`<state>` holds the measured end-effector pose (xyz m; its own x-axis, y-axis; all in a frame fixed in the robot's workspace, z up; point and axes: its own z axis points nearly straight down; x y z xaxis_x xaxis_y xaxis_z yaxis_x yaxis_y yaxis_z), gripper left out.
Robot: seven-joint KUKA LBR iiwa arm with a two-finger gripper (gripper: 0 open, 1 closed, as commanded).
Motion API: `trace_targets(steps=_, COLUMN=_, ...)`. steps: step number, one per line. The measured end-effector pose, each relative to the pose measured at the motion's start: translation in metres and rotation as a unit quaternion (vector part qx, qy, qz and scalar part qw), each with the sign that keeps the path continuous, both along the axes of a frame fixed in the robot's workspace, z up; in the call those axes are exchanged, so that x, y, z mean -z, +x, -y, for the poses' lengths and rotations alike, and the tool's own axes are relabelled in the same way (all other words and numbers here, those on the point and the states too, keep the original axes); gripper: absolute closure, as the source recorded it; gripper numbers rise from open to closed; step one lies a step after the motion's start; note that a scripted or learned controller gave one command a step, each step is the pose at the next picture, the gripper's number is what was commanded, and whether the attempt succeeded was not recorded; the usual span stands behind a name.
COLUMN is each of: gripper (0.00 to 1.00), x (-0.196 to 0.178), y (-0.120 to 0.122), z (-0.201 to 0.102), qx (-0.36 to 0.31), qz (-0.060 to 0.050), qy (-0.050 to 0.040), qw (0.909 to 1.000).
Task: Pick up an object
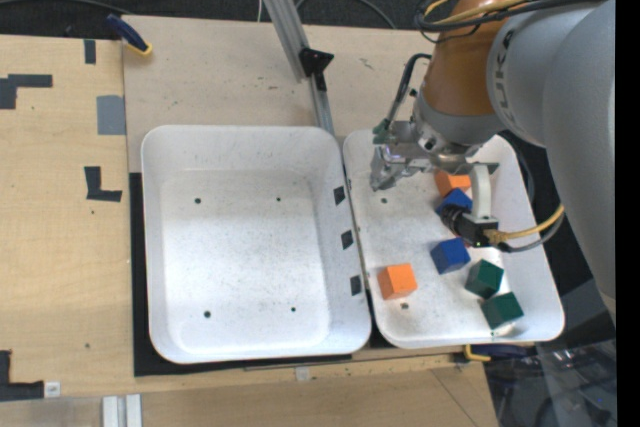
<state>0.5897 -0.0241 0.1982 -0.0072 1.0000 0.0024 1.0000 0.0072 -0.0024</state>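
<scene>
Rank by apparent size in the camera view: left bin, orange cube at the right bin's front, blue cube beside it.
1. Left bin, by far the largest.
2. Orange cube and blue cube: they look about alike, so no ranking between them.

The thick grey arm (pixel 565 65) sweeps in from three o'clock, its orange band (pixel 462 65) sitting above the wrist near one o'clock. Below it the metal two-finger gripper (pixel 384 177) points down toward seven o'clock, just right of the frame's centre.
</scene>
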Motion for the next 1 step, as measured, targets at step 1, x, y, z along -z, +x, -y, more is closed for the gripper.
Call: trace_targets(steps=1, gripper=1.00, x=-0.0023, y=0.0047, z=-0.0556, qx=0.000, qz=0.001, qy=-0.0001, qw=1.0000)
